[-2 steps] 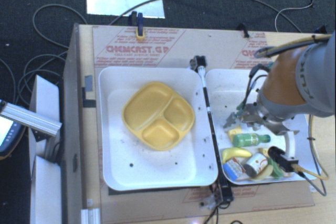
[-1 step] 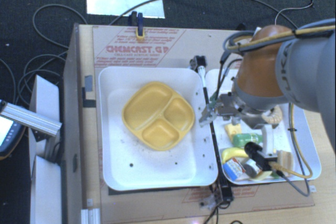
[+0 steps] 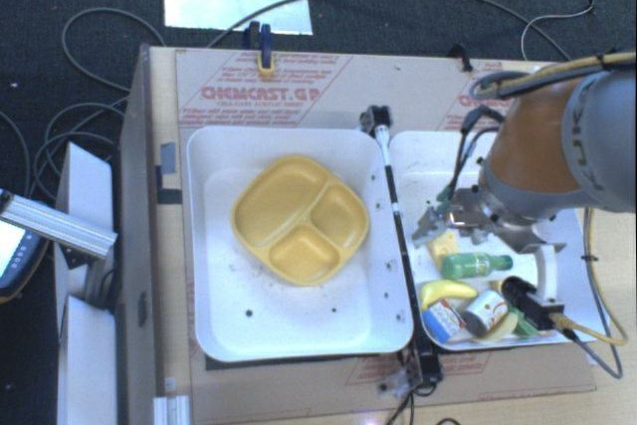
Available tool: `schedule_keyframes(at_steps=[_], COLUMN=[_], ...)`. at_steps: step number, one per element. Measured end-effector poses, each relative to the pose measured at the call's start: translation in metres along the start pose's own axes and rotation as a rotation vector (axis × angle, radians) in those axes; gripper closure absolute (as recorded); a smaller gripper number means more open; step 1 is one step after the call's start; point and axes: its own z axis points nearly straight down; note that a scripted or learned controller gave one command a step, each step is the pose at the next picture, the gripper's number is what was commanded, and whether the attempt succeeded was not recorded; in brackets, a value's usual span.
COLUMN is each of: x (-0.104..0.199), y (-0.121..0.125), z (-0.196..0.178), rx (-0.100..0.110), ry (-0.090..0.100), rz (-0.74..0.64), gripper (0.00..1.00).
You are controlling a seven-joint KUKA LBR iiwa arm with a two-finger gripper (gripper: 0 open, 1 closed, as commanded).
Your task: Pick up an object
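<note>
Green plastic bottle [image 3: 476, 264] is lying just below my end effector [image 3: 438, 222] in the right white bin [image 3: 418, 169]; I am hovering there, grip state impossible to tell.

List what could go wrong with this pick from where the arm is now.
1. The green bottle, banana and a small can lie crowded together in the right bin; the gripper may nudge neighbours.
2. The bottle lies on its side and may roll.
</note>
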Motion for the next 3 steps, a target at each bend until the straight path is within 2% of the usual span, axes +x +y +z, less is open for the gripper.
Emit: schedule_keyframes(at_steps=[1,2,3], x=[0.065,-0.043,-0.051], y=[-0.026,-0.013,0.0], z=[0.0,-0.011,0.088], rx=[0.002,-0.002,-0.001], ry=[0.002,0.0,0.001], rz=[-0.002,0.0,-0.001], gripper=[0.0,0.0,0.0])
